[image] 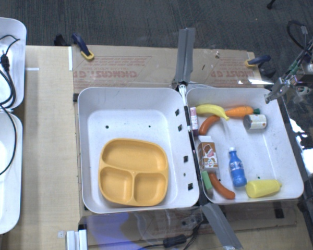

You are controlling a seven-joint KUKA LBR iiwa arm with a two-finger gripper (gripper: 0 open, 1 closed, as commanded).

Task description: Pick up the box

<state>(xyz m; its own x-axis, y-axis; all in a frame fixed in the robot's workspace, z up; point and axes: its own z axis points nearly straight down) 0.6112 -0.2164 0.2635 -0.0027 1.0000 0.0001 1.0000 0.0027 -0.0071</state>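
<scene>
Closest to the lens, along the front wall of the right bin (295,155), lie a yellow bottle (263,188) on its side and a red sausage (220,186) with a green end. Just behind them stands a blue bottle (237,166), and beside that, toward the wall shared with the left bin (88,139), sits the box (207,156). It is small and brown, lies flat with its printed face up, and its near end touches or nearly touches the sausage.

Further back in the same bin are another red sausage (209,124), a banana (213,110), a carrot (239,111) and a can (255,121). The left bin carries a yellow divided plate (133,172).

At the far right corner of the right bin a grey metal piece with cables (279,90) pokes in over the rim. It looks like the arm's working end, though it is too small and cluttered to be sure. Whether the jaws are released or clenched I cannot tell, and nothing is seen held there.

My reading is that the task is at its start, with the approach not yet made: the box rests untouched on the bin floor, well apart from that metal piece.

The next move calls for travel across the bin, over the can and carrot, to a spot above the box. The jaws should then come down across its narrow width, clear of the blue bottle on one side and the bin wall on the other.
</scene>
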